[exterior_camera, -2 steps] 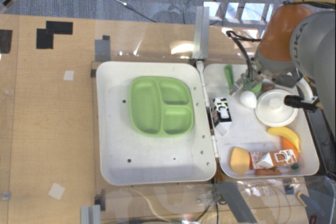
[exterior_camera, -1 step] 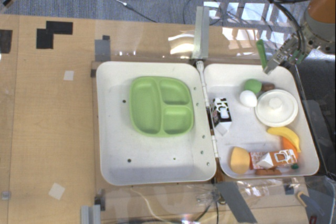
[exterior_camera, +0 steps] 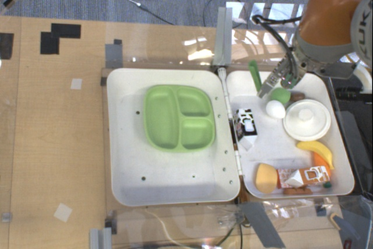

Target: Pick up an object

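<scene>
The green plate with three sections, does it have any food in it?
Empty. The green divided plastic plate lies flat in the left white bin, and all three compartments show bare green.

partial letters "uk" in grey on the arm's white housing [exterior_camera: 365, 25] at the right edge; print on the black-white packet [exterior_camera: 246, 123] and orange carton [exterior_camera: 303, 178] too small to read.

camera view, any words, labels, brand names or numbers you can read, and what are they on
"UK": grey letters on the arm's white housing, cut off by the frame edge.
Black and white card in the right bin: print too small to read.
Orange carton in that bin: label too blurred to read.
Nothing else legible.
</scene>
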Robot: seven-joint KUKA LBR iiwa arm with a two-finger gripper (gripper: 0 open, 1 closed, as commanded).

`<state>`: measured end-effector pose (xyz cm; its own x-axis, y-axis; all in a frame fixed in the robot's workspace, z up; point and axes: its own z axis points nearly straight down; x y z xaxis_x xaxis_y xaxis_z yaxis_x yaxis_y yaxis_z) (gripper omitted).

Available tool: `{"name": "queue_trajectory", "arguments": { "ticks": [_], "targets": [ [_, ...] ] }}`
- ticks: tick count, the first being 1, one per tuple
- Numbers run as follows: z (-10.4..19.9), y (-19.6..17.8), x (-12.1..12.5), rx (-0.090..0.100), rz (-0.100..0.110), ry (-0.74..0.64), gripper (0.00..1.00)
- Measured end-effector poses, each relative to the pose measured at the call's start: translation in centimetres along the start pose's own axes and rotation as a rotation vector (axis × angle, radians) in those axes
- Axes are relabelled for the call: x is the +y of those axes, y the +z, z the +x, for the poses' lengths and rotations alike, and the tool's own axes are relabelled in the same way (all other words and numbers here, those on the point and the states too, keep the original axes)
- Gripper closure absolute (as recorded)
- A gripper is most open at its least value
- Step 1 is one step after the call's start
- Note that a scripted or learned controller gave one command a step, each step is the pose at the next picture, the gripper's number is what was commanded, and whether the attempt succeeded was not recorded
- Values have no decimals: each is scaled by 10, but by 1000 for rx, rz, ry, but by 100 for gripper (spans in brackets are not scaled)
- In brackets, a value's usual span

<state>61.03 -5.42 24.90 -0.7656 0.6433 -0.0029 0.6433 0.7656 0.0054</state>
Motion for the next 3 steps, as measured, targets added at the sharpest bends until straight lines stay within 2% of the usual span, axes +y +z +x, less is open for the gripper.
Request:
{"name": "queue_trajectory", "arguments": {
  "ticks": [1, 2, 3],
  "targets": [
    [87, 66, -22, 5, 5, 8, 100],
    [30, -1, 0, -6, -1, -226, 100],
    [70, 13, -90, -4, 2, -417, 100]
  ]
}}
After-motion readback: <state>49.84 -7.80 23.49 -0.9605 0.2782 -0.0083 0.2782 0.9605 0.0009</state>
